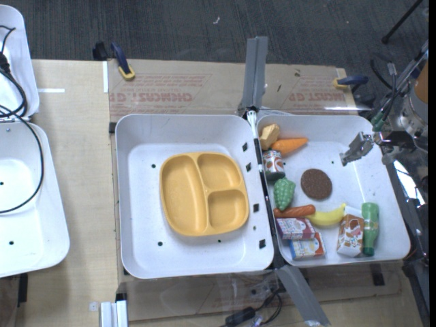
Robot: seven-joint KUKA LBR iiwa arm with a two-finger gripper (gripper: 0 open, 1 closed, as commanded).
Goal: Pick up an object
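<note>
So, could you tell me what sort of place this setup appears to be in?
Most likely a robotics lab workcell for grasping trials. Two white bins sit side by side on a clamped bench, one holding toy food such as a plastic carrot and banana, the other a yellow divided plate, with the gripper above.

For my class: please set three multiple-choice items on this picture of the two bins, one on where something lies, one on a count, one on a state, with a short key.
1. Where does the yellow divided plate lie?
A. left bin
B. right bin
C. on the cardboard

2. How many compartments has that plate?
A. two
B. three
C. five

3. How does the green bottle rest?
A. standing upright in the left bin
B. lying in the right bin beside a small carton
C. held between the fingers

Key: 1 A, it sits in the left bin. 2 B, one long section and two smaller ones. 3 B, it lies in the right bin against the carton, apart from the gripper.
</note>
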